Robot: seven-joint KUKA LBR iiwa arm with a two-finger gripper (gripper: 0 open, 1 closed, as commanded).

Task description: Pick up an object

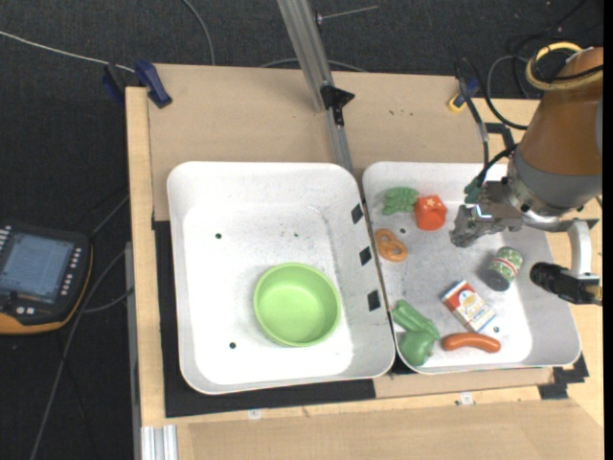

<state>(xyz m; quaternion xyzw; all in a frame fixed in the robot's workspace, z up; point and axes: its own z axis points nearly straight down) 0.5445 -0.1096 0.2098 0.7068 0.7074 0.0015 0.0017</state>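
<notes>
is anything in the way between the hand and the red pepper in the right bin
Nothing visible. The hand sits just right of the red pepper, with bare bin floor between them. The green leafy piece lies on the pepper's far left side, and the pretzel lies lower left, both off that path.

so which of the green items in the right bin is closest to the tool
The green-and-white can, just below the tool. The leafy green piece sits farther left, and the green pepper lies near the bin's front edge.

We see a tan bench (249, 103) bearing two white bins: the left bin (192, 257) touching the right bin (556, 338).
</notes>
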